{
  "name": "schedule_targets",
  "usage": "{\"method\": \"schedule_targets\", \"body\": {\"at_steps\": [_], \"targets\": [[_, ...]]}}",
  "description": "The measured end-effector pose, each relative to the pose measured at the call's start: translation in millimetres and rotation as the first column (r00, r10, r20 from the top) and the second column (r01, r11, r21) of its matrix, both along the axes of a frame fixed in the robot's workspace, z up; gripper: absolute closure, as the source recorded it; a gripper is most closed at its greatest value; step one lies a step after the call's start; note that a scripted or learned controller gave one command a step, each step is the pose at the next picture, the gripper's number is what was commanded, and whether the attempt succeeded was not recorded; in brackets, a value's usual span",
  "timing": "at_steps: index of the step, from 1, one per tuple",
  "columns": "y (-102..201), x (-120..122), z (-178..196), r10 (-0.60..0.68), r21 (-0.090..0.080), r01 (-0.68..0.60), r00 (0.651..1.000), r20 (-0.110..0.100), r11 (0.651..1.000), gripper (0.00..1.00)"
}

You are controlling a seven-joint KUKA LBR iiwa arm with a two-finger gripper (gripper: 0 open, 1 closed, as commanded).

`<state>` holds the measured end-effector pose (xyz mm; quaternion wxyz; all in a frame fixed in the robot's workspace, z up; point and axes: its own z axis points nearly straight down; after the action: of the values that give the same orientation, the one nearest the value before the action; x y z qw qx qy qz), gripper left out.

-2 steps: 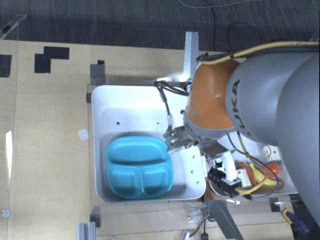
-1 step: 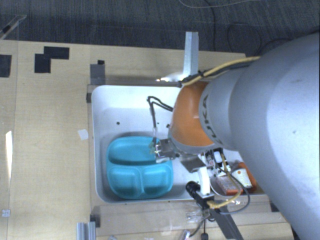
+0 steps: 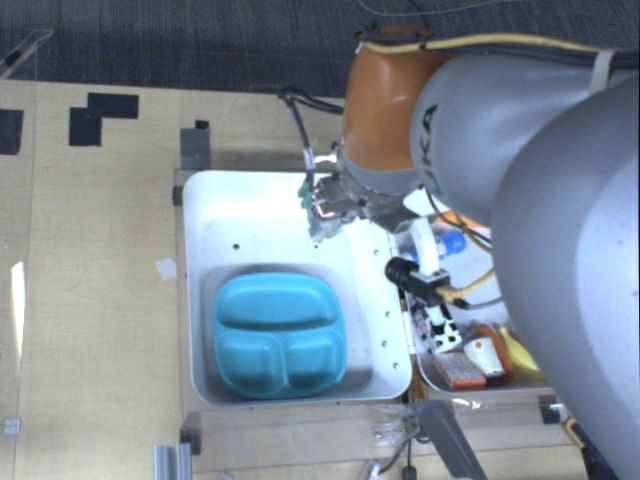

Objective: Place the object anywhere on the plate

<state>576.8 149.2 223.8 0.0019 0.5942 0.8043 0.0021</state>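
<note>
Clutter (image 3: 470,353) in rt bin (image 3: 425,373)

Plate (image 3: 279,334), near front edge of left bin (image 3: 215,213): turquoise plastic, smooth, semi-matt w/ soft sheen on compartment ridges. Left bin: white plastic, smooth, slight gloss. Bench (image 3: 90,298): pale wood-look top, matt, w/ black matt patches at far-left corner. Arm (image 3: 540,168): grey casing, smooth satin; orange band (image 3: 385,108) glossy. Gripper (image 3: 325,208): bare metal, shiny. Cables: black rubbery, matt.
</note>
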Motion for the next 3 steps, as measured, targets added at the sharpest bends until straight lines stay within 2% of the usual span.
{"method": "schedule_targets", "body": {"at_steps": [1, 2, 3], "targets": [[35.4, -26.9, -5.0, -0.153, -0.001, 0.153, 0.988, -0.004, 0.988, 1.0], [9.4, -60.7, 52.7, -0.312, 0.001, 0.312, 0.95, -0.002, 0.95, 1.0], [17.9, -85.8, -115.7, -0.433, 0.009, 0.433, 0.901, 0.007, 0.901, 1.0]]}}
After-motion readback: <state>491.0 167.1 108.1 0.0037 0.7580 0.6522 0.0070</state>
